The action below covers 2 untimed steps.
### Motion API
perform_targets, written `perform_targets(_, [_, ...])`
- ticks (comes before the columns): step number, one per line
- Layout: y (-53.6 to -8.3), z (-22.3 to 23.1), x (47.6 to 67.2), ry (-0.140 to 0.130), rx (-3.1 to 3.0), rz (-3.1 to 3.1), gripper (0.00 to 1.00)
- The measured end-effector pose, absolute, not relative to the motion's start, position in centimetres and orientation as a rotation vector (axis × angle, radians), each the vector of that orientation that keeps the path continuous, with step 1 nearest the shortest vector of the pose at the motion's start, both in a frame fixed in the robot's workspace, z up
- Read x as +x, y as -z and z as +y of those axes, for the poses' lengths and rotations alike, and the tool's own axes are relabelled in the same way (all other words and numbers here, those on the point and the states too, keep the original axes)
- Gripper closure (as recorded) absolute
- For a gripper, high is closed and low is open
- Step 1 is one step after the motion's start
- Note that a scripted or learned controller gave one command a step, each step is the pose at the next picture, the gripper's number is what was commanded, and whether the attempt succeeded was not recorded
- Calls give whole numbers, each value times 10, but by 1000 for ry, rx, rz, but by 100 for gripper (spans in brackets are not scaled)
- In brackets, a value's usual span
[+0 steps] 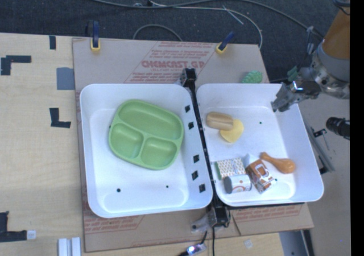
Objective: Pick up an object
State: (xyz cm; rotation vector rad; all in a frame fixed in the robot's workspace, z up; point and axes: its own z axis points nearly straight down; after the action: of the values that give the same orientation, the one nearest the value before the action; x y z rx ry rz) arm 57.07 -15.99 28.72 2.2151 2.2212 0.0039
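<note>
Toys [250, 172] in rt bin, claw [282, 101] well apart.

The table [34, 152] is pale wood with dark tape marks. A cardboard sheet [165, 61] lies on it. Two white bins [94, 135] sit side by side on the sheet.

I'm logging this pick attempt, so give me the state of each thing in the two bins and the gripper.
green divided plate: flat, upright, in left bin
bread roll: on its side, right bin
yellow piece: flat, touching the roll
orange drumstick: lying down
small packets: clustered at near edge
gripper: over right bin's far-right corner, holding nothing visible
</note>
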Motion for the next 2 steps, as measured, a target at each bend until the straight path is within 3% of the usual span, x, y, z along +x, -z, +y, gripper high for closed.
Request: perform_targets(2, [-268, -66, 587, 1, 2216, 2228, 100])
